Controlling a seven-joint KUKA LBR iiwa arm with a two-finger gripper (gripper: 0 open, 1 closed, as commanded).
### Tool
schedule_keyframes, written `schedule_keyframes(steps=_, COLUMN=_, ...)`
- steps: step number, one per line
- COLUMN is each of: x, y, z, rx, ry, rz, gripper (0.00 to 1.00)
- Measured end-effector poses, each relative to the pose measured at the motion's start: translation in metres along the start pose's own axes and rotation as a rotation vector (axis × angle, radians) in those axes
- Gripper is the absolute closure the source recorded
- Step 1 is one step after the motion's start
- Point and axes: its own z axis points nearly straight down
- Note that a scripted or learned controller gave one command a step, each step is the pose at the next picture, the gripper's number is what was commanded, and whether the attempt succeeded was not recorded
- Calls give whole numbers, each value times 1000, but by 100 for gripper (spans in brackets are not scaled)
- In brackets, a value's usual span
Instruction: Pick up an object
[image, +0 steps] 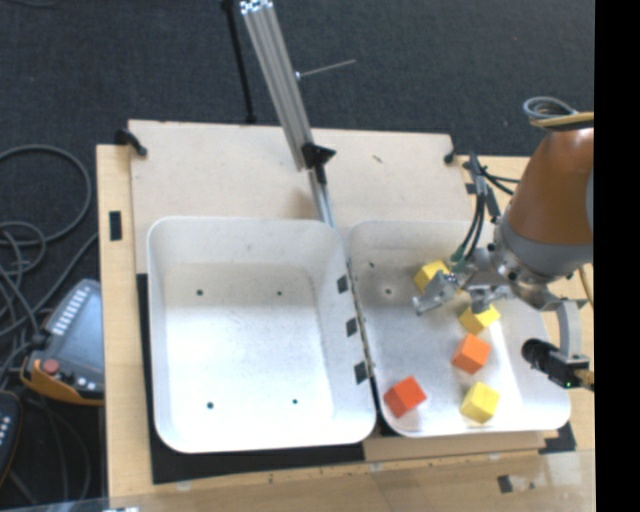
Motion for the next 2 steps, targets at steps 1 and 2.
schedule_keyframes(steps=1, x=-69, y=95, z=97, rx=5, ry=-4, rz=-4, gripper=0)
schedule_keyframes(steps=2, x=-88, y=122, z=116, rx=1, ry=-3, rz=-4, gripper=0)
